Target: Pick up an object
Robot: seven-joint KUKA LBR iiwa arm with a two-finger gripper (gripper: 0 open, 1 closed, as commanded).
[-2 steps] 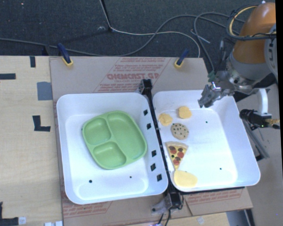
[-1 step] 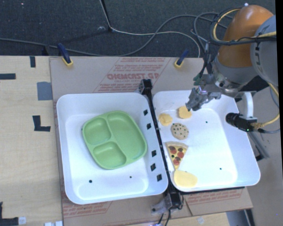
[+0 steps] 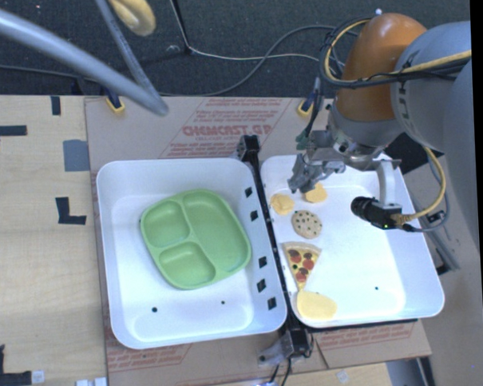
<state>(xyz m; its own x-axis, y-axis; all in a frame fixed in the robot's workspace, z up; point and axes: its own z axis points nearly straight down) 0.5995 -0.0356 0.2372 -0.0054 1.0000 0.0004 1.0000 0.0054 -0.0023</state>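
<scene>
Overhead, the arm (image 3: 412, 69) reaches in from the right, its orange band above the wrist, and brings the gripper (image 3: 305, 181) down over the far left corner of the right bin (image 3: 390, 298). The dark fingers hang just above the bin floor, close to two small yellow pieces. Whether they stand wide or narrow cannot be told, since the wrist body and cabling hide the gap between them, and nothing is seen clamped there.

One yellow piece (image 3: 316, 195) lies right at the fingertips, perhaps touching them. The other yellow piece (image 3: 282, 203) sits just beside it, against the bin's left wall. Nearer along that left side lie a round cookie (image 3: 306, 222) with dark chips, then a pizza slice (image 3: 301, 262) with red dots, its point toward the near edge. A larger pale yellow disc (image 3: 316, 306) rests by the near left corner.

The left bin (image 3: 119, 233) holds a green divided tray (image 3: 195, 238) with three compartments, lying flat near the bin's middle and turned at a slant to its walls. Both bins rest on a sheet of cardboard (image 3: 215, 129) printed with red lettering.
</scene>
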